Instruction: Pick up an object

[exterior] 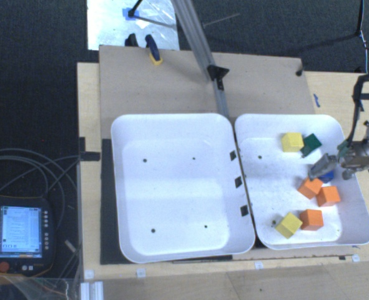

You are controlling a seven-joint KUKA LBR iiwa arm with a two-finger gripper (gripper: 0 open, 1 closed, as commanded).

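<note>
The right bin (353,230) holds several small blocks. A yellow block (292,141) and a dark green block (311,144) lie near its far side. Three orange blocks (309,187) (328,196) (311,219) and a second yellow block (289,224) lie toward the front. My gripper (334,169) reaches in from the right, low over the bin's right half. It stands open, one finger (321,165) pointing left. A blue block (326,176) peeks out just below it, partly hidden, beside the nearest orange block.
The left bin (128,167) lies beside the right one, joined along a shared middle rim (240,180). A slanted metal pole (193,27) rises from the back of the bench. A teach pendant (19,233) with cables lies at the far left.
</note>
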